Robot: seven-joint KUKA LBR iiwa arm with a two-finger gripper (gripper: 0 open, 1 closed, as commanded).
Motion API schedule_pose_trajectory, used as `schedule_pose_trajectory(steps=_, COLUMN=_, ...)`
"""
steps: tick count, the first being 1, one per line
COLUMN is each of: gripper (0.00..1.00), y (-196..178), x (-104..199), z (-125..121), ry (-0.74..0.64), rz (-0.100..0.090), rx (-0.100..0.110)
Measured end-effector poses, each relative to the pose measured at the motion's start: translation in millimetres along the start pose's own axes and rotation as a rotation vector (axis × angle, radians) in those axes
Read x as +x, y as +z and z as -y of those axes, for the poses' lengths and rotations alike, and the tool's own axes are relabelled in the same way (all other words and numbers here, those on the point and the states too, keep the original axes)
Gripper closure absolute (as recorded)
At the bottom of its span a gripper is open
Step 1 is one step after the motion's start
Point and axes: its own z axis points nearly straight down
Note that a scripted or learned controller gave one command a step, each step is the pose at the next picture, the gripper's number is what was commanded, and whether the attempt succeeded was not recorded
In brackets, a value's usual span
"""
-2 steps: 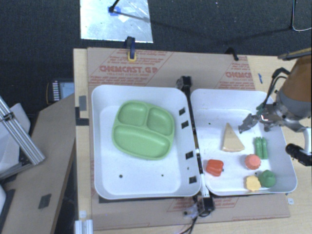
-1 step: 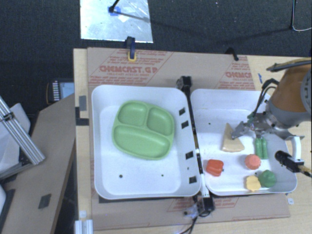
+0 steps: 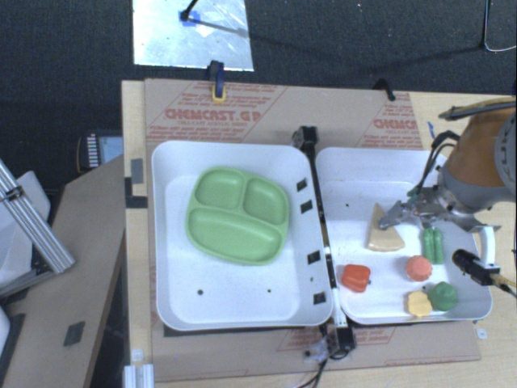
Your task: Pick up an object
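While the jaws hover low in the right bin, touching the tan wedge, I cannot tell whether they are parted or closed, and I judge the pick not yet done.

A green divided plate lies in the left bin. In the right bin, the gripper reaches the tan wedge, with small toy foods nearer.

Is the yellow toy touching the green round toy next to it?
Touching. The camera view shows the yellow toy pressed against the green round toy, with no white bin floor between them.
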Motion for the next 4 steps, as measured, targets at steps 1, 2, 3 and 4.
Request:
schedule_pose_trajectory(steps=1, gripper=1.0, y=-13, x=1, z=-3, ry=-0.002, rz=0.0, rx=-0.009)
schedule_pose_trajectory(steps=2, gripper=1.0, y=-75, x=-6, z=-3, ry=-0.002, rz=0.003, rx=-0.002)
schedule_pose_trajectory(steps=3, gripper=1.0, y=-125, x=-15, z=-8, ry=-0.002, rz=0.002, rx=0.001)
schedule_pose_trajectory(steps=4, gripper=1.0, y=-169, x=-16, z=-9, ry=-0.003, rz=0.002, rx=0.0)
